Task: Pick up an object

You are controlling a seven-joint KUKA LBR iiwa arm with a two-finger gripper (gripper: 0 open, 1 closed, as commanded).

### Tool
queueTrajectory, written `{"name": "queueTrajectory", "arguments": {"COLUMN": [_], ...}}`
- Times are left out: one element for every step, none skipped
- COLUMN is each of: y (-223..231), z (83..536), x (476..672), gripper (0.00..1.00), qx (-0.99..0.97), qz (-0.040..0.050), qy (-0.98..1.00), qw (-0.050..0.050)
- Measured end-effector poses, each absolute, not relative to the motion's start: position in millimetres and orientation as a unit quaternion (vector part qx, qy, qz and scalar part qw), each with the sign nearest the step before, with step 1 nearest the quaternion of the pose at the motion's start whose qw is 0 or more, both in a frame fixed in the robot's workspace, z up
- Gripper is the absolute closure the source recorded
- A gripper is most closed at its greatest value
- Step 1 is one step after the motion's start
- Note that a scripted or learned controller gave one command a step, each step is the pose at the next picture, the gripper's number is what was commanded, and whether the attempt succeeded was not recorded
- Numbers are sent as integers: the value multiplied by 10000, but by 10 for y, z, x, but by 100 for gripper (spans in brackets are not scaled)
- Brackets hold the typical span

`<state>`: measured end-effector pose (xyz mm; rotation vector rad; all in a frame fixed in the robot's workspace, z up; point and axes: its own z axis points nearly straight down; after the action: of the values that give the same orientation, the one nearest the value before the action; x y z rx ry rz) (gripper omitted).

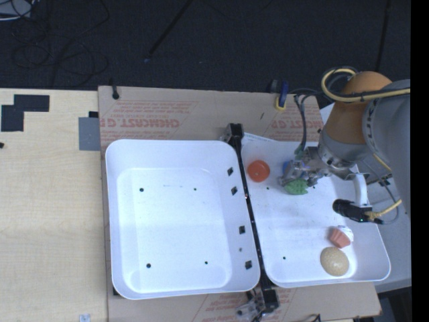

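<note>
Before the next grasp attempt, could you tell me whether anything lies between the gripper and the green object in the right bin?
Nothing visible does. The gripper is right at the green object; the orange ball lies apart, toward the divider.

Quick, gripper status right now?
Gripper: down in the right bin at the green object; open or closed cannot be told.
</note>
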<state>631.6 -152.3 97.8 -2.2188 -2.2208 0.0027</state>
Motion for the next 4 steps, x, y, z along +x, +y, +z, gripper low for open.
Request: {"name": "queueTrajectory", "arguments": {"y": [-1533, -1546, -1558, -1569], "z": [1075, 1171, 1266, 1367], "x": [6313, 6309, 6304, 6302], "gripper": [100, 100, 100, 100], "qx": [-7076, -7086, -7094, -7100], "qz": [10, 11, 12, 10], "qy": [-7066, -7056, -7048, -7042], "qw": [19, 27, 36, 42]}}
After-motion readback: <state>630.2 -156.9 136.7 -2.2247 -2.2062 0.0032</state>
